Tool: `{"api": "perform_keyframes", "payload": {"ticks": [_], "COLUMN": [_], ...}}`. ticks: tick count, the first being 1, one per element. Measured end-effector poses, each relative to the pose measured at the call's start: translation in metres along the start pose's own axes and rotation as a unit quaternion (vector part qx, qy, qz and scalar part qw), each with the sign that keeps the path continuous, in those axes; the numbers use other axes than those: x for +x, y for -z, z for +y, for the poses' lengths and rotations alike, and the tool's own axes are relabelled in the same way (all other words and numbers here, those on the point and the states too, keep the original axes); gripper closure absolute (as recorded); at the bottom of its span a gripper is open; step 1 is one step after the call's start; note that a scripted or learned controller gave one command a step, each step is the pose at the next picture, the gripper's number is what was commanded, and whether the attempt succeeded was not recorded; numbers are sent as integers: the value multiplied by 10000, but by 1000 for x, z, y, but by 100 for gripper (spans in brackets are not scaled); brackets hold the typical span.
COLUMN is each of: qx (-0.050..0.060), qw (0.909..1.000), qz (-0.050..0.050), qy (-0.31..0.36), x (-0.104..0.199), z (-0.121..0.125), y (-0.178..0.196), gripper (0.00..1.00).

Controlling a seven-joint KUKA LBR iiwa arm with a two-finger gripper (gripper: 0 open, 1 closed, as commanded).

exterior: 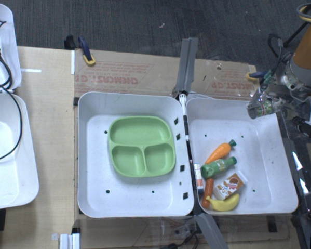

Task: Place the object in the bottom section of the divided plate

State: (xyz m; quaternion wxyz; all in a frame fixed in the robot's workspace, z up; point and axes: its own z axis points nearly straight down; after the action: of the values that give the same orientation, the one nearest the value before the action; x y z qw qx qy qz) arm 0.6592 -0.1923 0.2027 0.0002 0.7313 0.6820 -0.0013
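A green divided plate lies in the left white bin, with one wide section on its far side and two smaller sections on its near side. Nothing lies on the plate. The right bin holds a toy carrot, a green bottle, a snack packet, a banana and a red piece, all clustered by its near left side. My gripper hangs over the far right corner of the right bin, well away from these items and from the plate.
A grey divider post stands behind the seam between the bins. A blue and yellow clamp sits on the cardboard at the back left. Another white tray with black cables lies at the far left.
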Motion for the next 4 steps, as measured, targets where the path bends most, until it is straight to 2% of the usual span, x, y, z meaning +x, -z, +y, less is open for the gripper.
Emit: {"api": "perform_keyframes", "payload": {"ticks": [1,2,3,4], "qx": [11,-2,4,-8], "qw": [9998,9884,9725,9312], "qz": [10,7,8,2], "qy": [188,1519,2329,3646], "x": [45,122,196,257], "z": [-53,-73,-95,-54], "y": [-67,-12,-11,-12], "gripper": [100,100,100,100]}}
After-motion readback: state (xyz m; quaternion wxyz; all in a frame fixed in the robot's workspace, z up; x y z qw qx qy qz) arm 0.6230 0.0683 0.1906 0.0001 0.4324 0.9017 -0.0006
